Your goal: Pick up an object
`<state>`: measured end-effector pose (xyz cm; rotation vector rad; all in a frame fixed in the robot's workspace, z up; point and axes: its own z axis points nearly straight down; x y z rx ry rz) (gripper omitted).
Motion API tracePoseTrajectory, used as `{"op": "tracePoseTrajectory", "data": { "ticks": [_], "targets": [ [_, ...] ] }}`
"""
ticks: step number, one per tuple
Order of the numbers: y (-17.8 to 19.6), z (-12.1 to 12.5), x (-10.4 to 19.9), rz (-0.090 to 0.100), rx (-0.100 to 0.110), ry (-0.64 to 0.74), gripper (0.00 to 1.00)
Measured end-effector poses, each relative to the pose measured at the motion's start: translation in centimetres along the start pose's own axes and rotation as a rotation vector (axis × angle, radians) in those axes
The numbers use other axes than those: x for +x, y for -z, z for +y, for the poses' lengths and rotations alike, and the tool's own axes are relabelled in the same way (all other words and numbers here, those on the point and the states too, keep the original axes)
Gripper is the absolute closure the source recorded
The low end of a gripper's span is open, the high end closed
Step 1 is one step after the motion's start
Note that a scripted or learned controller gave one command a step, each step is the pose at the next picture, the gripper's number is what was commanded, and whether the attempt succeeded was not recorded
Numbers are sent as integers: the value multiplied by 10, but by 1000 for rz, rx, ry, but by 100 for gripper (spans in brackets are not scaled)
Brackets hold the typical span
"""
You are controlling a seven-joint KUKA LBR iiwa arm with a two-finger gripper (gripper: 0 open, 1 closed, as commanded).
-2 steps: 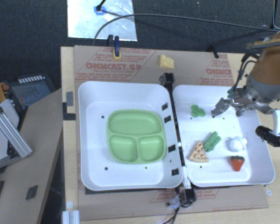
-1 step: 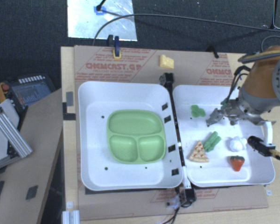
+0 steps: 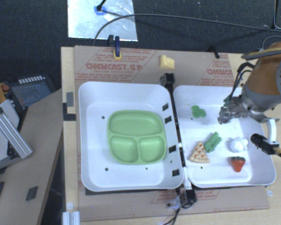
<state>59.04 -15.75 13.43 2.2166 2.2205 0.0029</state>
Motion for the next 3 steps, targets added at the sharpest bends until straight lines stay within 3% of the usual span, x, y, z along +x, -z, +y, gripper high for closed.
{"op": "tracePoseTrajectory", "data": {
  "ticks": [3],
  "targets": [
    [145, 2, 8, 0, -4, 4, 100]
  ]
}}
